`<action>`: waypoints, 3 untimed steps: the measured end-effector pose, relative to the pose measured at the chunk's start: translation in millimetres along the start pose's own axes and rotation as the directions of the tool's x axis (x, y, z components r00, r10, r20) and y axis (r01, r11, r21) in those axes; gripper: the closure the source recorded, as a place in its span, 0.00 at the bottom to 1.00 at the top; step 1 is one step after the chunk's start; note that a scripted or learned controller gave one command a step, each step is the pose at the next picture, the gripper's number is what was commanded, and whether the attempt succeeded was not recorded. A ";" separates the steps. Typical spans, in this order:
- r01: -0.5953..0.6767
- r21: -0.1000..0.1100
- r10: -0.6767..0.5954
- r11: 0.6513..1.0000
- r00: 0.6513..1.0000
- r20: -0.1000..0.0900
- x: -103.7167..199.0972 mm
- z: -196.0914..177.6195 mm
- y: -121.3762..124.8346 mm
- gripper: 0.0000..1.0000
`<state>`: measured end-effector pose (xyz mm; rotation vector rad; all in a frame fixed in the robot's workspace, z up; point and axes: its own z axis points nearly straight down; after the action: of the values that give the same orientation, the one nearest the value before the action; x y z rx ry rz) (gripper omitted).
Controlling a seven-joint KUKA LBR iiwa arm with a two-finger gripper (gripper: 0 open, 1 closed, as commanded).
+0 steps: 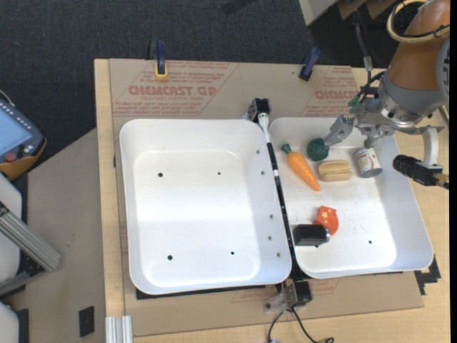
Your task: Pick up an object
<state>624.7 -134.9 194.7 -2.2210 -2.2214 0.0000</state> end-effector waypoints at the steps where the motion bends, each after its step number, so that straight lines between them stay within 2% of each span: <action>1: 0.002 0.008 -0.002 1.000 1.000 -0.002 16.8 72.4 22.9 0.00; 2: 0.003 0.002 -0.003 1.000 1.000 0.000 38.5 112.4 41.8 0.00; 3: 0.001 -0.003 -0.001 1.000 1.000 0.001 36.9 98.8 42.4 1.00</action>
<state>667.1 -98.0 95.9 -2.2225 -2.2246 -0.0020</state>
